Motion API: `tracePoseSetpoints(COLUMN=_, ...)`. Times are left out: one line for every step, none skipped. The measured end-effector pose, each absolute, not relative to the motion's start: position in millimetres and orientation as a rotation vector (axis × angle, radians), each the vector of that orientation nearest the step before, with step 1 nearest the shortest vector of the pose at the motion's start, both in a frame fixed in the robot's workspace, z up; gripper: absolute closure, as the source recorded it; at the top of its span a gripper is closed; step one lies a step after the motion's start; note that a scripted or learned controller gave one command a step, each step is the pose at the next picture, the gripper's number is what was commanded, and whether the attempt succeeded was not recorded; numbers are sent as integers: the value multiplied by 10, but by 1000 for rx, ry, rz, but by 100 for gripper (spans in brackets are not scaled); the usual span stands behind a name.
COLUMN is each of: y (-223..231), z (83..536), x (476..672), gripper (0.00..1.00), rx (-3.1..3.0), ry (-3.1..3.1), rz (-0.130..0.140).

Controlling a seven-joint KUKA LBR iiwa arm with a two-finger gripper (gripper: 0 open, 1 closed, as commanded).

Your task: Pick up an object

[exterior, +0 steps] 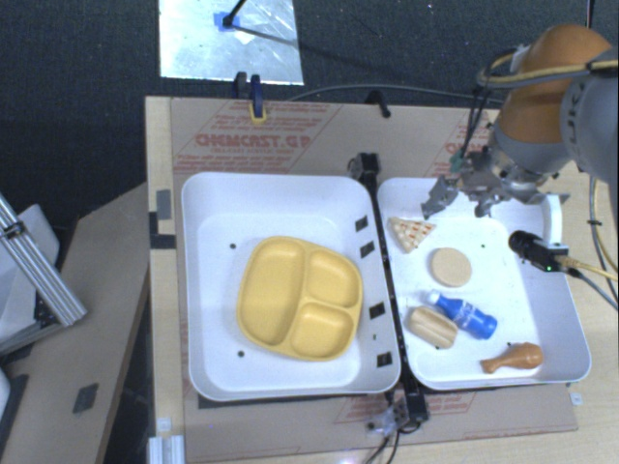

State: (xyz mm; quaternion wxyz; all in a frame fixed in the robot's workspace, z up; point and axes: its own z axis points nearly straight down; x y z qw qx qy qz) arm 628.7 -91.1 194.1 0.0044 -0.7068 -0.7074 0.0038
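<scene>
In the camera view, the right bin (571,341) holds five small things. The blue bottle (465,315) lies on its side with its long axis running from upper left to lower right, its white cap at the upper-left end, just beside the hot dog bun (431,327), a tan roll that lies along the same slant and touches or nearly touches the bottle's cap end. The drumstick (514,359) lies near the bin's front edge, its long axis close to level across the view, the fat brown end toward the right and the thin bone end toward the left. The round cookie (451,267) is a flat pale tan disc in the middle of the bin. The pizza slice (411,231) is a tan wedge with a reddish checked face, its tip pointing down and right toward the cookie.

The end effector (461,193) hangs over the far part of the right bin, above and to the right of the pizza slice. Its dark fingers stand apart, with nothing between them and nothing touched.

The left bin (208,259) carries a yellow divided tray (300,298) with three compartments, set at a tilt on the bin floor. Both bins rest on the table (290,138).
</scene>
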Motion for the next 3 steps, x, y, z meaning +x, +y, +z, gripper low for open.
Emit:
tracePoseSetpoints(y=-911, z=2017, x=6316, gripper=0, rx=-2219, ry=-2225, rz=-1)
tracePoseSetpoints(y=-974, z=1436, x=6367, gripper=0, rx=-2219, ry=-2222, rz=3)
tracePoseSetpoints(y=-967, z=929, x=6375, gripper=0, rx=-2220, ry=-2222, rz=-2)
